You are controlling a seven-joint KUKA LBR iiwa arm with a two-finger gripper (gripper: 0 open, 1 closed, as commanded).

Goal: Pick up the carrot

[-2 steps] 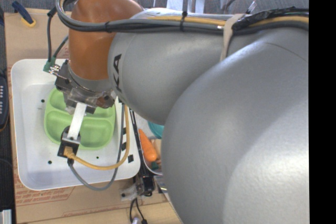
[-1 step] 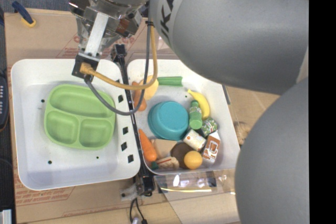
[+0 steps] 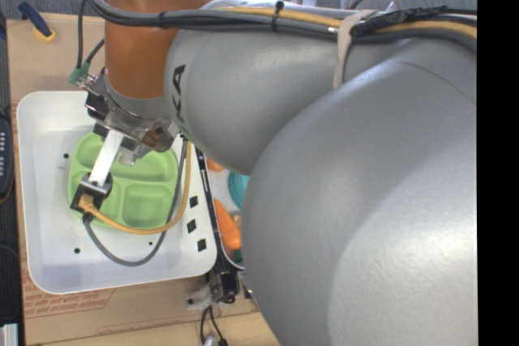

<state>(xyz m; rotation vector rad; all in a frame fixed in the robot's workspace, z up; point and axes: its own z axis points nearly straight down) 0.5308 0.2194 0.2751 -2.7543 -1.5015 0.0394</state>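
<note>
The carrot (image 3: 229,229) is orange and lies in the right bin, just past the divider between the bins; the arm covers most of it. My gripper (image 3: 135,140) hangs below the orange wrist band over the left bin, above the far edge of a green divided plate (image 3: 150,194). It is well to the left of the carrot, and I see nothing held in it.
The green plate lies in the left white bin (image 3: 40,174). A teal object (image 3: 236,189) and another small orange piece (image 3: 214,166) peek out in the right bin beside the arm. The big grey arm covers nearly all of the right bin. A blue-and-yellow tool (image 3: 36,22) lies on the bench at the far left.
</note>
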